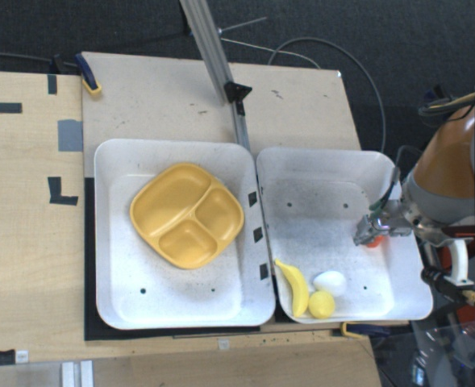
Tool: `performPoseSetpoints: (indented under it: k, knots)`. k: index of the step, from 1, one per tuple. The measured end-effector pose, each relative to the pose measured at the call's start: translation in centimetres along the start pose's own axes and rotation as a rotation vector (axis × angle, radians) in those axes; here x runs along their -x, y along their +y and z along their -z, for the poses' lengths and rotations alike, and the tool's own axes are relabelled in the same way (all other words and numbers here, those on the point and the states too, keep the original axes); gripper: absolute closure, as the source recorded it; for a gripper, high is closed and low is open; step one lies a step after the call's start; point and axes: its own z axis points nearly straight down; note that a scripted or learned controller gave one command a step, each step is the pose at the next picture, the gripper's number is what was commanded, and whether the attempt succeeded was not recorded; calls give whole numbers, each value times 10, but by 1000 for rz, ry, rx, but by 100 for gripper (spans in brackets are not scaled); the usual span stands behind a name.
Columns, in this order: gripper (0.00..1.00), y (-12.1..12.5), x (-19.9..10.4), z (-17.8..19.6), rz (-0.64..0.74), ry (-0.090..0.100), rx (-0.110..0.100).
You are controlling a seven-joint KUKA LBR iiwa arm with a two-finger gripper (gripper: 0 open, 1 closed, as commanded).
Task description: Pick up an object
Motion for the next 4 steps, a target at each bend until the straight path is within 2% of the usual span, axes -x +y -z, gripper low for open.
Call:
performPoseSetpoints:
  k: [1, 2, 3, 4]
  knots:
    - [100, 1, 0, 52, 0, 0, 0]
    - [100, 2, -47, 47, 3, 3, -6]
    - [100, 15, -100, 58, 6, 3, -4]
    - [100, 25, -159, 51, 6, 3, -6]
